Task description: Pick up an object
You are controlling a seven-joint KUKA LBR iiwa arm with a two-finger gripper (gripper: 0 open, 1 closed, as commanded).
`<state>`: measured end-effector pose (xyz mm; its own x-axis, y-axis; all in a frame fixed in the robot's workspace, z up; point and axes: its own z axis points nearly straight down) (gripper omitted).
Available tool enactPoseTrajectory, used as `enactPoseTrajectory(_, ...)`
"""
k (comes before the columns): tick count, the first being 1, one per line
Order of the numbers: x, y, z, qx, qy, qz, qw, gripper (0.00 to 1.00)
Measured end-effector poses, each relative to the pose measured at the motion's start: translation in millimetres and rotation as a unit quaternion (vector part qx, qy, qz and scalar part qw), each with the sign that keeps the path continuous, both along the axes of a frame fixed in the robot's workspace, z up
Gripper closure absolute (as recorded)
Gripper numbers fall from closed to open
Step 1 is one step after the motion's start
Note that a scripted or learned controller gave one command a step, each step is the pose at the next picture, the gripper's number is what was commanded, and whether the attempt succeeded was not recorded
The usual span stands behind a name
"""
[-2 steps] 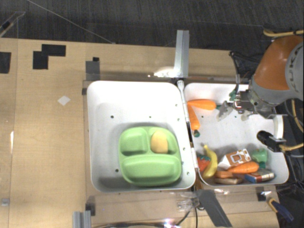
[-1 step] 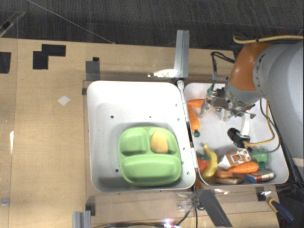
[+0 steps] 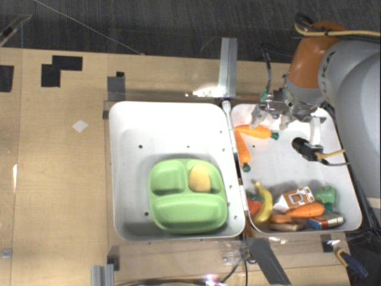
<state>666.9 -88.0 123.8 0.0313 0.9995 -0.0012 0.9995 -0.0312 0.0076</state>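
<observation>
An orange toy carrot with a small green stub at its right end lies roughly level near the back left corner of the right bin. A second orange carrot sits just beside it, running along the bin's left wall toward the front. The gripper hangs directly above the first carrot's green end, its pale fingers pointing down on either side of that end; whether they touch or clamp the carrot cannot be told, nor how wide they stand.

The arm enters from the right, its grey body large at the frame's edge, with the orange band above the wrist and black cables looping beside it.

At the front of the right bin a heap of toys crowds together: a yellow banana, another carrot, a green piece and a small printed box.

The left bin holds a green divided tray with a yellow, egg-like object in its upper right compartment.
</observation>
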Motion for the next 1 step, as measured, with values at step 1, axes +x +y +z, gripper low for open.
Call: enactPoseTrajectory(1, -8.2, 4.3, -34.3, -0.0001, -0.002, 0.005, 1.0000, 0.00)
